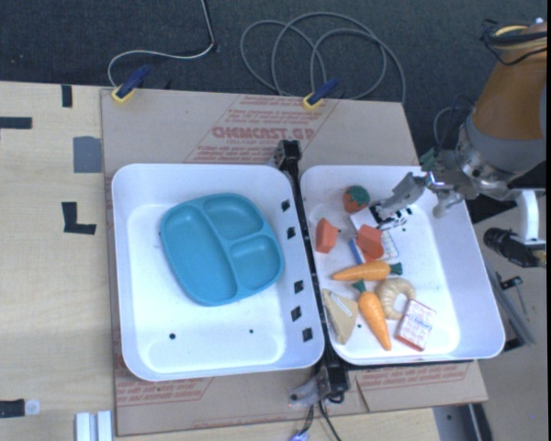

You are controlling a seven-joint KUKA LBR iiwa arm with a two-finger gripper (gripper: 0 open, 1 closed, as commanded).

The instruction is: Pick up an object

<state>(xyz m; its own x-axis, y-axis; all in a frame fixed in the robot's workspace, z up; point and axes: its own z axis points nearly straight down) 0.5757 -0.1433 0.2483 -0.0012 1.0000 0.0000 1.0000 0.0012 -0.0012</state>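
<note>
Bins (136, 338): smooth white plastic, slight gloss. Tray (222, 246): matt blue plastic. Board (202, 127): printed brown cardboard. Surface (37, 274): pale wood grain.

The right bin (459, 274) holds a pile of toy food: a small round red and green fruit (355, 197) at the top, two red-orange blocks (326, 235) below it, two orange carrots (374, 318) lying flat, and a little red and white packet (415, 323).

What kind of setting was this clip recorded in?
Most likely a robotics lab test bench. Two white bins sit side by side on a cardboard sheet, one with a blue tray and the other with toy food such as a carrot, and loose cables lie behind.
</note>
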